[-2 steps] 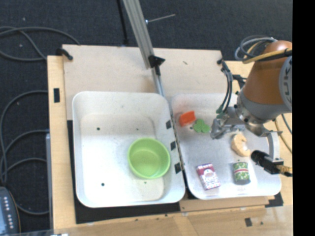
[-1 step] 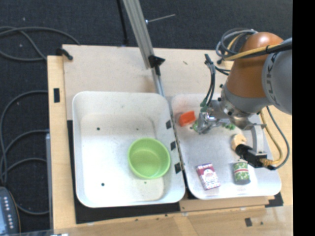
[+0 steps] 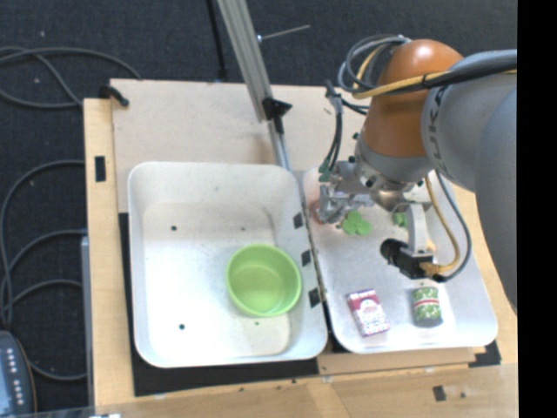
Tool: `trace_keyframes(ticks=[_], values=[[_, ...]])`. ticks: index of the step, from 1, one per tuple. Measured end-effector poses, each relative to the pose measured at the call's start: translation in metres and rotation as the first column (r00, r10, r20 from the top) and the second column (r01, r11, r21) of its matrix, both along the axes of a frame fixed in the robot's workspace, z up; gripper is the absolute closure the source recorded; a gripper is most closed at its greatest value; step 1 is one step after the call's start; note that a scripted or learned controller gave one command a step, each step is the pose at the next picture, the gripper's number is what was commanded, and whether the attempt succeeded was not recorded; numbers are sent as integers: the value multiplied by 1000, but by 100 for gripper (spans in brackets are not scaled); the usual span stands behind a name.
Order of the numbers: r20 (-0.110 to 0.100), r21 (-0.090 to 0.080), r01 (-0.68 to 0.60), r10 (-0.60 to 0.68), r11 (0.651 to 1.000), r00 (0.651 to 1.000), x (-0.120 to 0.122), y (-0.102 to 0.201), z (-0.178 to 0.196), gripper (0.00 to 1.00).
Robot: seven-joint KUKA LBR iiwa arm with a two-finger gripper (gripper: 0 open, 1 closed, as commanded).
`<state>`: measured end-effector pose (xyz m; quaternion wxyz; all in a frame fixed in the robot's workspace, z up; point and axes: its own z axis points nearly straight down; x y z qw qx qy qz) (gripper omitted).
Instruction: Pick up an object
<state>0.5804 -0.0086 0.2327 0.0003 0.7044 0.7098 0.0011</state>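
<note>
hand [image 3: 333, 205] low in right bin [image 3: 461, 333]; green bowl [image 3: 263, 280] in left bin [image 3: 157, 233]

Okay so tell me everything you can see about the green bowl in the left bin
The green bowl is a lime-green round bowl, smooth and plastic-looking, standing upright with its opening up and nothing visible inside. It sits on the floor of the left white bin, toward the near right corner, close to the wall beside the other bin. Nothing else touches it.
</note>
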Motion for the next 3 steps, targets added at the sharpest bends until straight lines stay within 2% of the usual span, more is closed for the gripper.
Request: trace_keyframes(ticks=[1, 2, 3], values=[[0, 0, 1, -1, 1000, 1000, 20, 41, 7, 100], [-1, -1, 1, -1, 1000, 1000, 38, 94, -2, 100], [-2, -4, 4, -4, 1000, 1000, 37, 90, -2, 0]])
